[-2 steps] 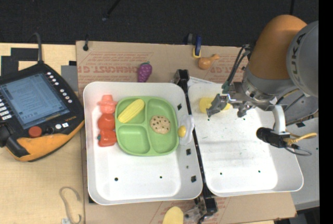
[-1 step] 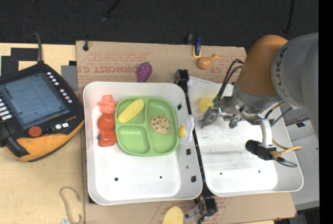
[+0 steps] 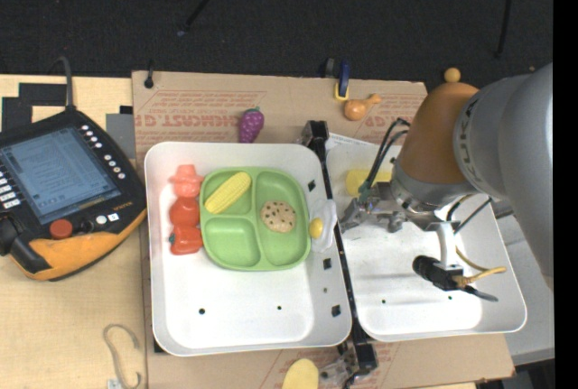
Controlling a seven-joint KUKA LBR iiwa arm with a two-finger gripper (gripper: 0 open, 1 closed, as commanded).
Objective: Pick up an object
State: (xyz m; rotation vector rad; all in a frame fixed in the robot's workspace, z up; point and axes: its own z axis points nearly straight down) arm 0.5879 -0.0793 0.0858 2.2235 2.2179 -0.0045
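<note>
Yellow piece [image 3: 360,179], pale and partly hidden, looks like the thing to pick: it lies in the right bin [image 3: 424,315] near that bin's far left corner, just beside the gripper [image 3: 361,214]. From where I stand the big grey arm [image 3: 506,152] takes up most of that side, bent down over the right bin with its orange band above the wrist. The gripper sits low by the wall shared with the left bin [image 3: 235,315], and I cannot tell whether it is open or closed, nor see anything held in it. In the left bin lies a green divided plate [image 3: 237,245], with a red toy figure [image 3: 185,216] touching its left side. A corn cob [image 3: 226,191] is in one of the plate's far compartments and a cookie [image 3: 278,216] in the other. A small yellow ball [image 3: 316,228] sits against the plate's right edge, near the dividing wall. To do this pick well, I would judge the gripper should be centred over the yellow piece, not left beside it. It should come down straight, keep off the bin wall, and close only once the piece is truly inside. The lift should then go straight up and slowly, since a thin, flat-looking piece close to a corner may slip out or be pushed against the wall.
</note>
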